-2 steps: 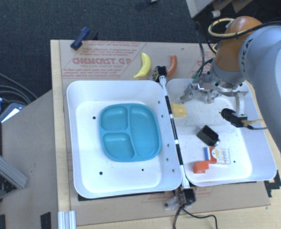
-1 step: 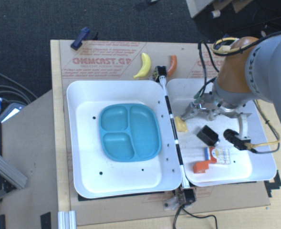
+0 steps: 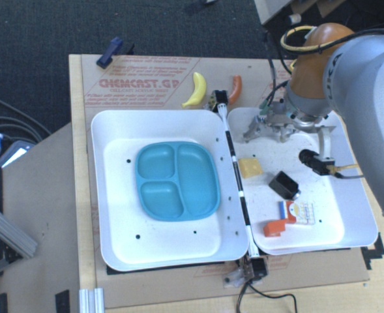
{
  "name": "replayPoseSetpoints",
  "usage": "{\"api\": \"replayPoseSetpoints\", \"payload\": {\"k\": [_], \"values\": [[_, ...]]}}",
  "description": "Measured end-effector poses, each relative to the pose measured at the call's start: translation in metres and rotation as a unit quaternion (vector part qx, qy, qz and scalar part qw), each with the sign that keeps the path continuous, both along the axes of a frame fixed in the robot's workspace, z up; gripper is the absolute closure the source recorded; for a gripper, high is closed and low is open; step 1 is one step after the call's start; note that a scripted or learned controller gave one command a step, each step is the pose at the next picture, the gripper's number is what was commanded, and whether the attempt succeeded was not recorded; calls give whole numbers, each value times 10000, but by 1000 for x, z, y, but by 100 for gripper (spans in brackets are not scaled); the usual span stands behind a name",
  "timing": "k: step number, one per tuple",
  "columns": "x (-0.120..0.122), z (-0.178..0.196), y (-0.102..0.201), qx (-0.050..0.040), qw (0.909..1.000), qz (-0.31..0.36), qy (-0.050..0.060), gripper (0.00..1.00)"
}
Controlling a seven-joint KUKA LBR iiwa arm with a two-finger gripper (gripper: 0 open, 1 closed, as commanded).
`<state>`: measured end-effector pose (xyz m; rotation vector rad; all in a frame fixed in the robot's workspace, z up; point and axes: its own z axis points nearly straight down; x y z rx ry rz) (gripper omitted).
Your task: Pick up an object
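Arm over right bin, upper right of frame.
I can't tell the jaws' state; gripper (image 3: 272, 128) above yellow block (image 3: 250, 167), black box (image 3: 284, 185).

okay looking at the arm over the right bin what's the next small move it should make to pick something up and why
Probably shift the hand toward the near side of the right bin and bring it over the yellow block. The hand sits at the bin's far end above bare floor with nothing between its fingers, and the block is the closest object, lying apart from the black block.
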<state>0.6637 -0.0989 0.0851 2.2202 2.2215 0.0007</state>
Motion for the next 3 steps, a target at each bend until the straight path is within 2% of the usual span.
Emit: {"api": "replayPoseSetpoints", "payload": {"k": [1,2,3], "values": [[3,0,-47,-8,10000,-7,-8,0],[-50,-1,-27,7,10000,-5,16,0],[3,0,-24,0,10000,0,0,0]]}}
